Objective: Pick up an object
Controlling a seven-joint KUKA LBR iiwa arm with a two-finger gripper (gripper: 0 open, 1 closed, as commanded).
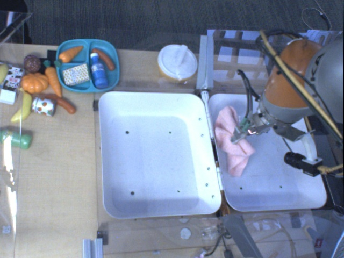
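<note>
Now at the grasp step: claw (240,135) down on the pink cloth (232,144).
Whether its fingers are apart or clamped I cannot tell (too small); cloth lies directly under it in the right bin (279,195); next, a firm close and straight lift. Beyond, the left bin (156,160).

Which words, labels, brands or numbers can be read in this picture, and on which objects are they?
No text is readable.
Small can: printed label, too blurred to read.
Blue bottle in the teal tray: nothing legible.
Box at the left edge: patterned print, too small to read.
</note>
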